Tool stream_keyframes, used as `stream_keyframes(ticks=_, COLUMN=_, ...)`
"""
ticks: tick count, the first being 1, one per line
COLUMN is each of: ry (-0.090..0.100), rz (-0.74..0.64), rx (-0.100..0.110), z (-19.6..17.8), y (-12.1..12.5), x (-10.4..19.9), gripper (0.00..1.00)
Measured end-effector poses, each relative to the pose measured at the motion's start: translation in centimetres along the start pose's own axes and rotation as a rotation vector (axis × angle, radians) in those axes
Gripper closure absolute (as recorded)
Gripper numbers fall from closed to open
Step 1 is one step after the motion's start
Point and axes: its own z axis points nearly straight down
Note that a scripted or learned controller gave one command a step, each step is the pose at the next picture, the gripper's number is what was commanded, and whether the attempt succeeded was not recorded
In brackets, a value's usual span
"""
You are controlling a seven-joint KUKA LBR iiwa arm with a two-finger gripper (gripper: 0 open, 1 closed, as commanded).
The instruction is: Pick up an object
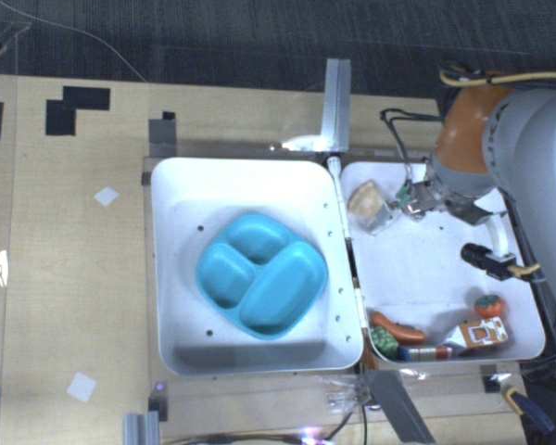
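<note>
The arm (528, 146) looms closest, its gripper (410, 199) low in the right bin (426, 276) just beside a tan lump (365, 198). Whether anything is grasped cannot be told. A clean pick wants the lump centred before lifting. Along the near wall lie a sausage (398, 328), tomato (487, 305) and carton (483, 334); the left bin (176, 276) holds a blue tray (261, 274).

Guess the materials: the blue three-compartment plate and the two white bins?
Blue three-compartment plate: likely moulded plastic, smooth with a semi-gloss finish, judging by its uniform colour, rounded edges and soft highlights. White bins: probably thin formed plastic, matte to satin, with rounded corners and small dark holes in the left bin's floor.
</note>
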Motion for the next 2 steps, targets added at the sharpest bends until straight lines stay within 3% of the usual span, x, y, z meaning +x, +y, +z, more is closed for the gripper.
stream_keyframes(ticks=1, ry=0.002, rz=-0.17, rx=0.009, z=-0.87, y=3.58, x=-0.21, gripper=0.0)
stream_keyframes(ticks=2, ry=-0.001, rz=-0.256, rx=0.016, z=-0.48, y=3.44, x=-0.33, gripper=0.0)
